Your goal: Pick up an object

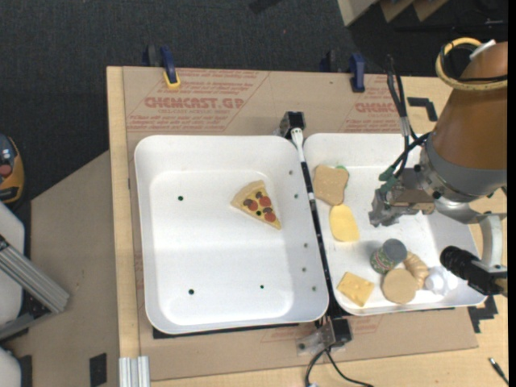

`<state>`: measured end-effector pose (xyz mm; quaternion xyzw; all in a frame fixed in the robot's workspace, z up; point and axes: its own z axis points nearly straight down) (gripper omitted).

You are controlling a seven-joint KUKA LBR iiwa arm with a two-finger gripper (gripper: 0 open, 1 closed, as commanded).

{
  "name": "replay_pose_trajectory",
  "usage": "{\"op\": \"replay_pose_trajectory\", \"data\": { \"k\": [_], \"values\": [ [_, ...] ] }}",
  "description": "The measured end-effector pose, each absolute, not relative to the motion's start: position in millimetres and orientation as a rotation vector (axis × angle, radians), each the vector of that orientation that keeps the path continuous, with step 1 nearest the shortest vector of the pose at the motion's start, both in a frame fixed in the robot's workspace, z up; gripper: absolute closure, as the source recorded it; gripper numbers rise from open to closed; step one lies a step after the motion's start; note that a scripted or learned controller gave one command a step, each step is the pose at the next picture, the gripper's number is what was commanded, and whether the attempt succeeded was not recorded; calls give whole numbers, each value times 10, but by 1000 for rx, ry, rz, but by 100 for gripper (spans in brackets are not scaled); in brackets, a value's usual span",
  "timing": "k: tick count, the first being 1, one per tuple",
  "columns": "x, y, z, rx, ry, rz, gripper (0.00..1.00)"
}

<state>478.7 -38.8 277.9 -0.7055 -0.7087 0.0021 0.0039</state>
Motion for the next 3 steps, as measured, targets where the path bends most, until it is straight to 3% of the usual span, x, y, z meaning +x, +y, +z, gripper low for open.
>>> {"op": "replay_pose_trajectory", "data": {
  "k": [1, 2, 3],
  "values": [
    [4793, -1429, 3457, -2240, -2219, -3, 100],
    [5261, -757, 2710, -2211, -2225, 2, 100],
    [5771, 188, 2980, -2211, -2237, -11, 100]
  ]
}}
